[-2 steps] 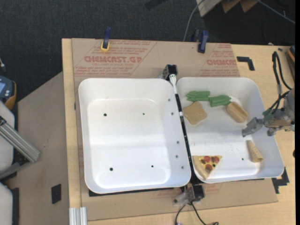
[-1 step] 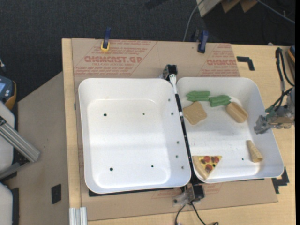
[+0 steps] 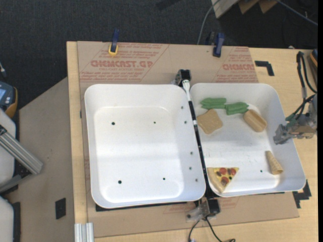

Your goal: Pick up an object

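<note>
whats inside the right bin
The right bin holds two green pieces, a tan slice, a bread roll, a small cone and a pizza slice. Nothing is stacked; their undersides are hidden.

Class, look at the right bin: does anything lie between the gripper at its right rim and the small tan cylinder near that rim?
Nothing visible does. The gripper sits at the right rim of the right bin, and the small tan cylinder lies just below it with bare bin floor between them. The pizza slice lies farther left.
</note>
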`<state>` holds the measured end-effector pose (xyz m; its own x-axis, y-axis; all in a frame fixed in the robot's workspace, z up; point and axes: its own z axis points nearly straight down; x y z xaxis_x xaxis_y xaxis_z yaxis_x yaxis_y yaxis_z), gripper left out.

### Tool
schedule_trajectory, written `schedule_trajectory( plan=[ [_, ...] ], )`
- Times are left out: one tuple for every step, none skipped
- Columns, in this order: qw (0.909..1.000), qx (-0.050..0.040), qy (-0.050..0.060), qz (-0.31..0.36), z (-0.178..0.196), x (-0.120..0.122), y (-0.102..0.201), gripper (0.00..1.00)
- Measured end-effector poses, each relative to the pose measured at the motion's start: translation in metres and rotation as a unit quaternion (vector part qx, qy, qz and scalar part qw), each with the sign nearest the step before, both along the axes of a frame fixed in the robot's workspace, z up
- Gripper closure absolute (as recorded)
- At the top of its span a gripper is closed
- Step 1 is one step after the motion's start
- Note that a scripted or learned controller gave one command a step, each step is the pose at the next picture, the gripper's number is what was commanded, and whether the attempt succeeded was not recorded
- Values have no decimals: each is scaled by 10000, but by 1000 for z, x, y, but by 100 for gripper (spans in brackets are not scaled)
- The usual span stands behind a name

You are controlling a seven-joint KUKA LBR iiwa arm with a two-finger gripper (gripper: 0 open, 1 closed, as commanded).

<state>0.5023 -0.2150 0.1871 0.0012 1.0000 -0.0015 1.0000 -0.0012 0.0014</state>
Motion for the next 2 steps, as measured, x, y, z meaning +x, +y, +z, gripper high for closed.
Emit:
schedule_trajectory(
  plan=[
    [9999,-32,-91,33,134,58,3,0],
    [10000,-18,-34,-7,185,13,-10,0]
  ],
)
